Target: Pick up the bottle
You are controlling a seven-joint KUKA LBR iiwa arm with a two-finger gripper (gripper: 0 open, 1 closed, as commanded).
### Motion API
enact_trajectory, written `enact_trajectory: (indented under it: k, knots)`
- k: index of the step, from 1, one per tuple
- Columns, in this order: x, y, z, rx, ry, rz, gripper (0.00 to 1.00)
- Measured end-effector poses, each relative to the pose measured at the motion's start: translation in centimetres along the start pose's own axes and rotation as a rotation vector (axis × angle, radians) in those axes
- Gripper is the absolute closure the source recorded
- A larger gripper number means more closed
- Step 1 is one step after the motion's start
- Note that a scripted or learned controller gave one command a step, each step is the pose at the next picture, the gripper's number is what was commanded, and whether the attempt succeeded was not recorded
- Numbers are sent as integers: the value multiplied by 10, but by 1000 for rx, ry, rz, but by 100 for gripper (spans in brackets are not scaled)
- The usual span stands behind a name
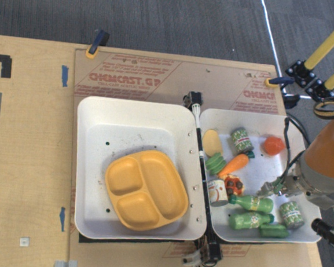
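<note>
Reaching in from the right edge of the frame, the grey arm with its orange band (328,153) hung over the right bin (245,234), and its hand (273,189) sat low at the right of the frame, just above the green bottle (252,204). Whether the hand was released or clenched could not be told from this slant; nothing showed plainly between its tips.

The bottle lay on its side in the lower part of the right bin, its neck pointing toward the frame's left and close to a small white can (218,191). Just below it lay a second green bottle-like thing (250,220), and beside that, nearer the lower right corner, a dark green piece (273,230). A green-labelled can (291,215) stood just right of these, under the arm.

Higher in the same bin were a yellow, egg-shaped piece (212,142), a green can (242,140), a red tomato (274,145), an orange carrot (236,164) lying at a slant, a green piece (215,163) next to the carrot's tip, and a small red and orange item (233,184).

The left bin (98,124) held a yellow divided plate (146,188) in its lower middle. Both bins rested on a brown board (160,80) on the table (20,146), with a black clip (193,98) at the upper joint between them.
</note>
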State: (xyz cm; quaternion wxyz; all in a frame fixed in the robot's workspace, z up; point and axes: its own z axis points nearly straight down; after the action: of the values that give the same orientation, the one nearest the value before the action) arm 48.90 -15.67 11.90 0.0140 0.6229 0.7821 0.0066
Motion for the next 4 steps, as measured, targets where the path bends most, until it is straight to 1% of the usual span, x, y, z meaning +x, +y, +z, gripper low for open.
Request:
enact_trajectory:
  k: [1,2,3,4]
  knots:
    - [0,0,0,0,0,1,0]
    - [28,-2,29,20,8,-180,0]
    - [24,1,18,7,-7,-178,100]
    - [92,14,-66,26,13,41,100]
